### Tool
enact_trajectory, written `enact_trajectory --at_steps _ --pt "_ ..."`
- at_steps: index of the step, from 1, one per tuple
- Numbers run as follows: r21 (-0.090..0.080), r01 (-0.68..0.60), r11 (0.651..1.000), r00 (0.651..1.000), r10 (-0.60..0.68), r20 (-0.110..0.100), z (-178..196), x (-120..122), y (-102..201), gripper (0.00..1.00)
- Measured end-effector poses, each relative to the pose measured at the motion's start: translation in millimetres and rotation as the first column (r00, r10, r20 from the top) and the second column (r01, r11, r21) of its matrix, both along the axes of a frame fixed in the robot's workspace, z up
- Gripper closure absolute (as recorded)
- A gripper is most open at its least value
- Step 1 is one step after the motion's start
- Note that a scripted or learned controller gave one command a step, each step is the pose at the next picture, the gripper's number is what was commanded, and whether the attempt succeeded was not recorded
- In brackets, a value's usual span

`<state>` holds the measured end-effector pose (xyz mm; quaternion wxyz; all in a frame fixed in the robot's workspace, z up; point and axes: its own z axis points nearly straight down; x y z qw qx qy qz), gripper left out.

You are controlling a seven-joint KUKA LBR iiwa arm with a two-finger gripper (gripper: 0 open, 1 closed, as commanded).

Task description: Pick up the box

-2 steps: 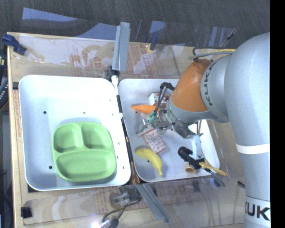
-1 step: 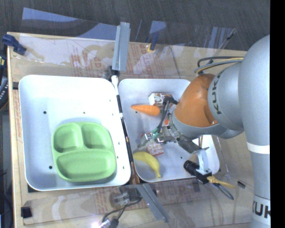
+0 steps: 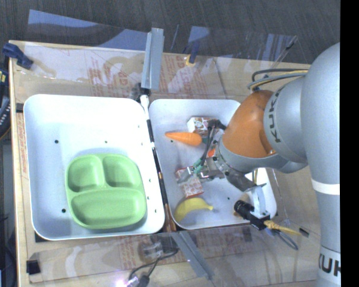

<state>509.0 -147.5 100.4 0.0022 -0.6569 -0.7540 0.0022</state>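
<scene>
Box (image 3: 189, 182) sits in the right bin (image 3: 167, 109), near-left part of it, just far of the banana (image 3: 193, 208) and near of the carrot (image 3: 184, 138). Small reddish-brown carton, lying flat, skewed to the bin walls. Gripper (image 3: 198, 171) hangs right over its far-right edge; can't tell how far the jaws are apart or whether they have anything, wrist hides them. My read on handling: light, thin card, stiff enough across the short faces but will crush or skid if squeezed hard; printed surface likely a bit slick. Best hold is across the narrow width, mid-length, fingers aligned to the box's skew, not the bin's. Banana close on the near side, so finger clearance there looks tight. A second small carton (image 3: 197, 124) lies at the far end beside the carrot; don't confuse the two. Green tray (image 3: 106, 191) in the left bin (image 3: 78, 103) is irrelevant.
</scene>
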Motion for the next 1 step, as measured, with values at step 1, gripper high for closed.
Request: enact_trajectory --at_steps 1 --pt "0.0 -0.101 0.995 0.995 0.101 0.006 144.0 14.9 63.6 1.0"
